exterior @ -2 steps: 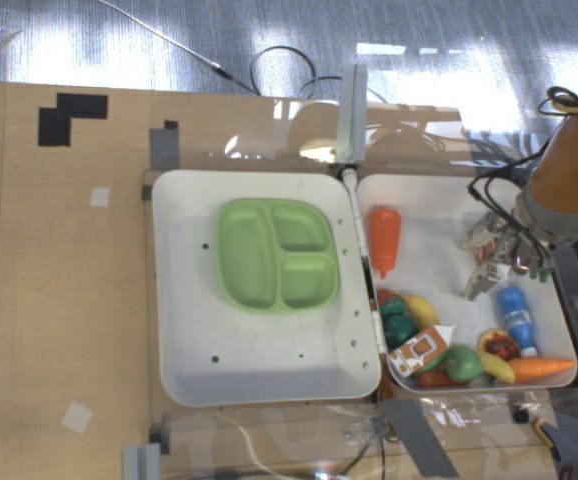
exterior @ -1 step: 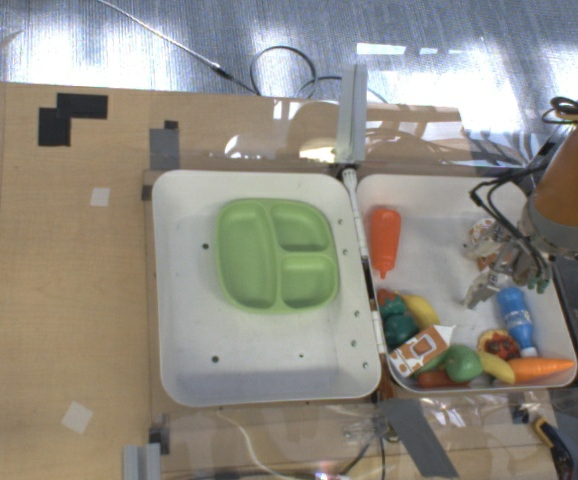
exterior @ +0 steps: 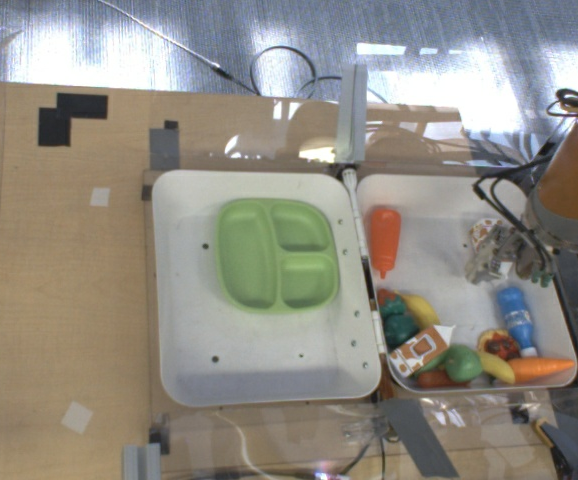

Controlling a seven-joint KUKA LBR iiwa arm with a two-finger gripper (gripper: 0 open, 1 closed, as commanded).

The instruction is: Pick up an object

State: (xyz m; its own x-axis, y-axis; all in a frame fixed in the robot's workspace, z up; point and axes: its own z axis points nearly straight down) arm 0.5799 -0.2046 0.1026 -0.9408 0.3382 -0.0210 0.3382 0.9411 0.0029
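- The gripper [exterior: 506, 256] hangs over the right bin [exterior: 439, 200], low near its right wall; whether it is open or closed on anything I cannot tell (the metal parts blur together).
- Nearest pickable things: a blue bottle [exterior: 516, 317] just below it, a carrot [exterior: 541, 369] in the corner, an orange bottle [exterior: 384, 238] lying alone toward the divider.
- To do this well, I'd choose a thing lying apart, centre over it and come straight down; the corner pile looks awkward.
- The arm [exterior: 574, 183] reaches in from the right, wrist pointing down, cables looped beside it.
- The left bin [exterior: 184, 288] holds a green divided plate [exterior: 276, 254]; both bins sit on the table [exterior: 59, 298].
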